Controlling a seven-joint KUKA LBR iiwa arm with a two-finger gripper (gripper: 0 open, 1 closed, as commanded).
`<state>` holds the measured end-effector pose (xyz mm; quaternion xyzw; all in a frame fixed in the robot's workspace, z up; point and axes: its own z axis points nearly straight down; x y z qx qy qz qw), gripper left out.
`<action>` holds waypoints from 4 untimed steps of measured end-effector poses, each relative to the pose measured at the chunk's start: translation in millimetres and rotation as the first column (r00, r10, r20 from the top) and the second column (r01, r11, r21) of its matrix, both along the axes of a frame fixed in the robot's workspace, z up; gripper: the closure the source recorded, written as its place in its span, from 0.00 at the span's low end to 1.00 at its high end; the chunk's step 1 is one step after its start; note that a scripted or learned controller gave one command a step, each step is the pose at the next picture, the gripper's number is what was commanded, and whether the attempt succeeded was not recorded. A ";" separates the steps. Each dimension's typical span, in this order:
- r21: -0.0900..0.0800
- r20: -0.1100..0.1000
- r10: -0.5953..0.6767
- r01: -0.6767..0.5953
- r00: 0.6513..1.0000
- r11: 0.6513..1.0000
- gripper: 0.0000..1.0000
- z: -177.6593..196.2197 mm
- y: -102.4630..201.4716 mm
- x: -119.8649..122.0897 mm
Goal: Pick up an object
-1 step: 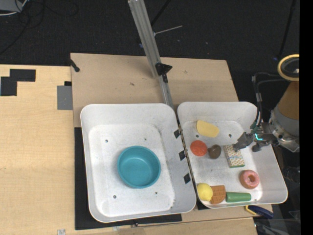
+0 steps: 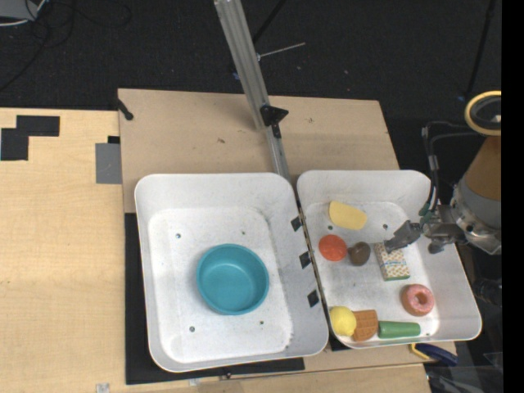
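The right bin (image 2: 385, 185) holds several small objects. A yellow wedge (image 2: 348, 215) lies near its back. In the middle sit a red ball (image 2: 332, 247), a brown ball (image 2: 359, 254) and a patterned block (image 2: 393, 263). A pink ring (image 2: 417, 299) lies at the front right. A yellow lemon (image 2: 342, 321), a tan block (image 2: 365, 324) and a green stick (image 2: 398, 329) line the front wall. My gripper (image 2: 413, 240) hangs low in the right bin, just behind and to the right of the patterned block.
The left bin (image 2: 164, 195) holds a teal bowl (image 2: 232, 278). A slanted aluminium bar (image 2: 246, 56) rises behind the bins. The grey arm with its orange band (image 2: 483, 170) enters over the right bin's right wall.
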<state>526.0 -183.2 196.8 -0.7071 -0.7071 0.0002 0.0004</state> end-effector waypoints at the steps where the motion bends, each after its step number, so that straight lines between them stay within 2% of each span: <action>1: 0.001 -0.004 0.001 -0.001 1.000 1.000 0.00 -61.5 2.0 -6.1; 2: -0.003 0.004 -0.001 0.001 1.000 1.000 0.00 -104.4 0.5 -5.3; 3: -0.004 0.008 -0.002 0.002 1.000 1.000 1.00 -91.9 -0.1 -4.2; 4: -0.001 0.004 -0.001 0.001 1.000 1.000 1.00 -43.9 -9.5 -0.3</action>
